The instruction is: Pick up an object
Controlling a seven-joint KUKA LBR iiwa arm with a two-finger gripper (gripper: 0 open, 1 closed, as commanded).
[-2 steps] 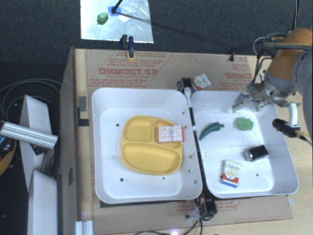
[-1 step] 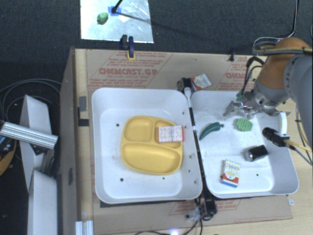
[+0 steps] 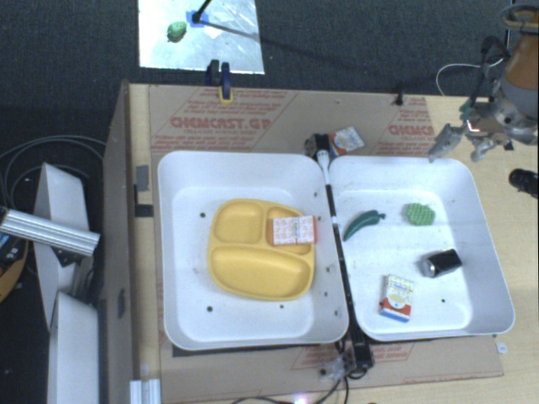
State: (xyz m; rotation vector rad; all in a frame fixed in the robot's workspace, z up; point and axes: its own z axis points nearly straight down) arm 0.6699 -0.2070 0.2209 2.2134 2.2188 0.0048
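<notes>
carton (image 3: 397,298) upright-lengthwise, right bin (image 3: 484,225) | end effector (image 3: 463,141) open, empty

The bench is being looked at from one camera set high above it. It is being pointed down at a slant, so the far edge is being shown at the top. Both white bins, the left bin (image 3: 181,251) and the right bin (image 3: 484,251), are being seen whole from fairly far away. The arm (image 3: 514,91) is being seen at the right side.
</notes>
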